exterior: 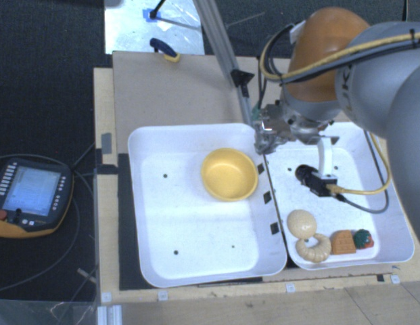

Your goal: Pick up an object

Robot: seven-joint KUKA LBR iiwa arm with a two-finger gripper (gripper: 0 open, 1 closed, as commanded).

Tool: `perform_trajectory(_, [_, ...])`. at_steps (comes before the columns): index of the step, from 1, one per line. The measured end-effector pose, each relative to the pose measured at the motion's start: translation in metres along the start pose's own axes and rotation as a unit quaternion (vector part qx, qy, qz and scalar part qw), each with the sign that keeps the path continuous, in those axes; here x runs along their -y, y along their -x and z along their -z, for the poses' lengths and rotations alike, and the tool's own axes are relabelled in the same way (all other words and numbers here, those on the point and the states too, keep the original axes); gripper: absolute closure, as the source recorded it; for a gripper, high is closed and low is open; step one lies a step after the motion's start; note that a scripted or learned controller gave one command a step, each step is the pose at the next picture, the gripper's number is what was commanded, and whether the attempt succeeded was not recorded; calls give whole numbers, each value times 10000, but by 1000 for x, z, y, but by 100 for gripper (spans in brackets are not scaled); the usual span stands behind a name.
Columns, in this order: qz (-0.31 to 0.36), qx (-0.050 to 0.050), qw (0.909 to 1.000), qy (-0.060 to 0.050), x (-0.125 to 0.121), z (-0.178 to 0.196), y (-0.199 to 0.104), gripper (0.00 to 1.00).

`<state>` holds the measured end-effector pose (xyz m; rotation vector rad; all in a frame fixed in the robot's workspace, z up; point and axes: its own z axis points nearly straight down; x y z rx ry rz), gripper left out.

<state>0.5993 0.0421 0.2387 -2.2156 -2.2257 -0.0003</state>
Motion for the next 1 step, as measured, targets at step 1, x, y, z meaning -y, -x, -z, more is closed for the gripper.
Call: perform_trajectory(1, [-5,-2,10000,6,5,1,-44,100])
